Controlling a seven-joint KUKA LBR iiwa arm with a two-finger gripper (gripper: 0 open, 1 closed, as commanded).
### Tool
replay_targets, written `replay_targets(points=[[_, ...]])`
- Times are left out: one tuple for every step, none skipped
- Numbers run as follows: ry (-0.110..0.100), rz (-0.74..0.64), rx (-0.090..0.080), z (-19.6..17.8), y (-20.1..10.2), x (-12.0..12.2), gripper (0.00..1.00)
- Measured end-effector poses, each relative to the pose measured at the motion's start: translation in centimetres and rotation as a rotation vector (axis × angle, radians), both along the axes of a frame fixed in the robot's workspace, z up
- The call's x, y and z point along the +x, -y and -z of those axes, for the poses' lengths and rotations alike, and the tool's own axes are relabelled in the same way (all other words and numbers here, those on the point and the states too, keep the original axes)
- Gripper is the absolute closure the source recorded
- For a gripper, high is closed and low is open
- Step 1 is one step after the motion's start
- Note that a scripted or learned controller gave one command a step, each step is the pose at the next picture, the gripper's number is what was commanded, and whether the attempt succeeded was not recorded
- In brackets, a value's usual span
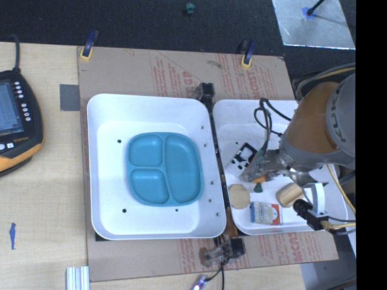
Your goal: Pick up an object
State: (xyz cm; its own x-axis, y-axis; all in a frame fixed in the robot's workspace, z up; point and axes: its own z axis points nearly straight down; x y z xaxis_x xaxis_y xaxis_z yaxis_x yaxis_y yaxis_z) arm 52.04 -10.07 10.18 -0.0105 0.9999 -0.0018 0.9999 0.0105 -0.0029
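1. Several small things lie in the right bin point(225, 139), and any of them would serve as your object; the left bin point(100, 162) carries a blue divided plate point(164, 168) that fills its middle.
2. Your gripper point(259, 169) is low over the centre of the right bin, in the clutter beside a black-and-white patterned piece point(242, 154). Whether it is apart or together, you cannot tell from this angle, since the wrist and cables cover it.
3. Nearest candidates: a tan round disc point(239, 196) by the bin's left wall, a small printed carton point(266, 213) along the front wall, and a tan cylinder point(289, 194) just beside the carton.
4. Expect all three to be light. I judge the disc and cylinder to be stiff, probably wood or cork, and smooth enough to roll or slip out of a loose pinch.
5. Take the cylinder across its round body, not end to end, and centre the pinch so it cannot squirt sideways.
6. Judge the carton as thin card that dents; take it across its short side with a modest squeeze.
7. Leave the plate aside: it is broad, shallow and smooth, so its rim offers you a poor hold.
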Motion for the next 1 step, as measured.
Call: replay_targets(points=[[0.001,0.006,0.003,-9.03,-7.63,5.50,1.00]])
